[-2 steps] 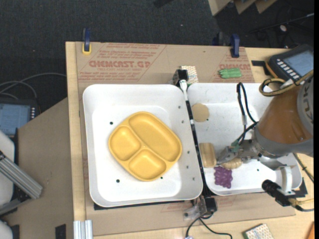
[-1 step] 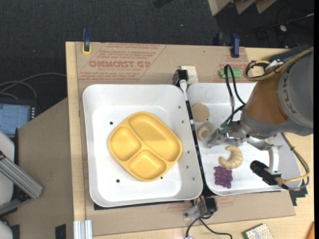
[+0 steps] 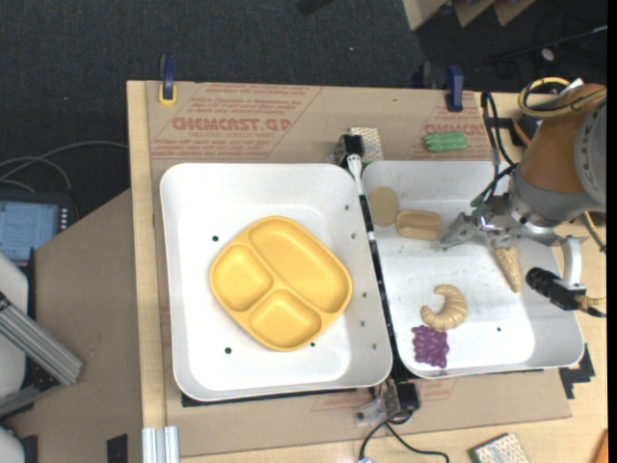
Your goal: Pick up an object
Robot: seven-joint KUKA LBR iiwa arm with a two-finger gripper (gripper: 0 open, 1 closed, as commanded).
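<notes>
The grey arm with its orange band (image 3: 557,157) is reaching in from the right and hanging over the right-hand shallow white bin (image 3: 540,350), with the pincer (image 3: 474,228) sitting low above the bin's upper half. Its thin metal fingers (image 3: 455,236) are splaying apart, pointing left, and nothing is lying between them, so the pincer is standing open and holding nothing.

Just left of the pincer, a tan oblong bread-roll toy (image 3: 418,225) is lying on the bin floor, close to the fingertips though contact cannot be made out. Further left and slightly above, a paler tan rounded piece (image 3: 384,205) is resting against the bin's left wall. Just right of and below the pincer, a beige cone-shaped toy (image 3: 508,266) is lying with its tip pointing down the view. Well below the pincer, a golden plastic croissant (image 3: 444,307) is curling beside a purple bunch of plastic grapes (image 3: 430,345), the two nearly touching.

Far left of the pincer, the left-hand white bin (image 3: 183,258) is holding a yellow three-compartment plastic plate (image 3: 280,283). Above the pincer, a small green object (image 3: 445,143) is lying on the cardboard-covered worktop (image 3: 241,123).
</notes>
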